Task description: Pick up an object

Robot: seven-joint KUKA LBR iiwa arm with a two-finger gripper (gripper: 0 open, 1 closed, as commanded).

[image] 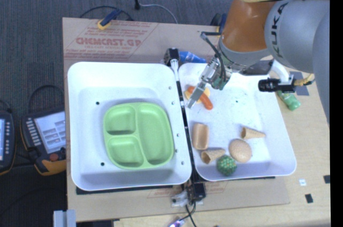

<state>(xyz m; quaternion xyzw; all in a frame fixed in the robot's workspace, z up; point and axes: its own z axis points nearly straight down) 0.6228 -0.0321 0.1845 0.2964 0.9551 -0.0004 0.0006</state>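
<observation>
Two-finger gripper (202, 91) sits over the small orange carrot-shaped toy (199, 97); finger state: cannot tell. Centre on it; keep off the white right bin's (278, 140) wall.

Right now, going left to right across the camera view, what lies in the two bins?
Green divided plate in the left bin → orange carrot-like piece under the tool → green ball → round tan piece → tan cone, these four in the right bin.

Even overhead light, soft shadows, slight blur
</observation>
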